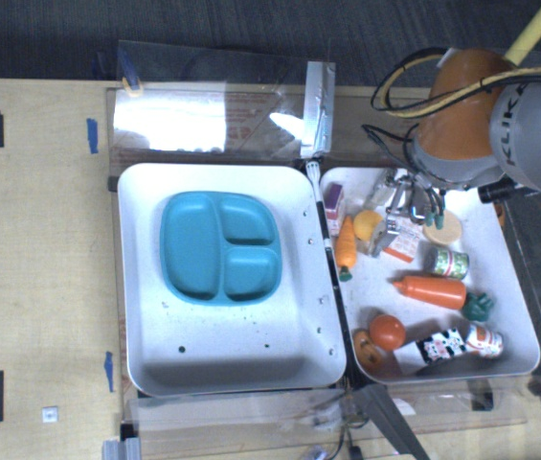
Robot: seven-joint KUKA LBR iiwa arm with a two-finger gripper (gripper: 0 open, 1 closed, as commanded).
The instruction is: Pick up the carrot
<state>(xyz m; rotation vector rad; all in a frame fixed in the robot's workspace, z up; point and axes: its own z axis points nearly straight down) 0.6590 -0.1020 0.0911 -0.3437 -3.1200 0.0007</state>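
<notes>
Left bin: shallow, white, speckled with a few dark spots on its floor
Divided plate: turquoise, three compartments, lying flat in the upper middle of the left bin
Small carrot: orange, green tip pointing down, lying along the left wall of the right bin
Right bin: shallow, white, just beside the left bin, the two rims touching
Lemon: yellow, just right of the small carrot's top end, near the gripper
Peach: orange-brown, at the lower left corner of the right bin
Tomato: red-orange, round, touching the peach from above
Gripper: metal, hanging over the upper part of the right bin above a red and white packet; fingers apart, nothing between them
Carrot: large, orange, lying across the middle of the right bin, green top at its right end; well below the gripper, untouched
Can: small, green label, lying just above the carrot
Milk carton: black and white cow pattern, lying along the lower wall
Arm: grey with an orange band, reaching in from the right
</notes>
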